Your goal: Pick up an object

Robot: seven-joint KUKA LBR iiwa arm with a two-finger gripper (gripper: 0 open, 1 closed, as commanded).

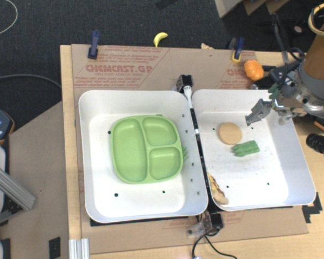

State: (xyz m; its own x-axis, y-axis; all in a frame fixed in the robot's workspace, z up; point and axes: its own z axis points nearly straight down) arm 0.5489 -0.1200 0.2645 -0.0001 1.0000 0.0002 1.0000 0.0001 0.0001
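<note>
The right bin (pixel 291 166) holds a round tan disc (pixel 230 133), a small green block (pixel 245 148) just below it, and a brownish-yellow piece (pixel 217 190) by the front left wall. My gripper (pixel 270 114) hovers over the bin's back right part, up and to the right of the tan disc. It is open, with nothing between its fingers. In the left bin (pixel 94 161) lies a green divided plate (pixel 147 149).
An orange ball (pixel 253 69) rests on the board behind the right bin, close to my arm. A small yellow banana (pixel 160 38) and two blue clamps (pixel 93 45) (pixel 238 48) sit along the board's back edge. A black-tipped tool (pixel 185 83) lies between the bins.
</note>
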